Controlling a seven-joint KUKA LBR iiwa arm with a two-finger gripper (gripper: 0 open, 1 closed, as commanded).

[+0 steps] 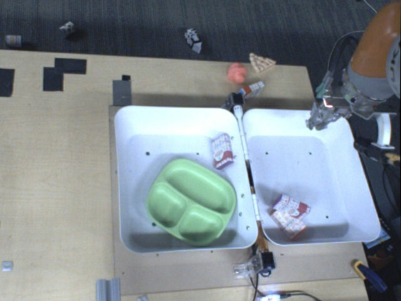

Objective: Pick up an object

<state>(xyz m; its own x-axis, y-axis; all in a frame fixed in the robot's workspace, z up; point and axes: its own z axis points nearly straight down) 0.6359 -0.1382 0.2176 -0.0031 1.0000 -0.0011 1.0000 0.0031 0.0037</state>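
Nearest, one red-white packet (290, 215) lies in the right bin (351, 180). The left bin (135, 168) holds one green divided tray (191, 199) and a second packet (222, 150). The gripper (319, 116) hangs over the right bin's far corner, well apart from both packets. On the table (56, 168) behind lies a pink ball (237, 73).

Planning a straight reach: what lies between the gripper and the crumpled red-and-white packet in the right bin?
In the camera view, just bare white bin floor separates the gripper from the packet.
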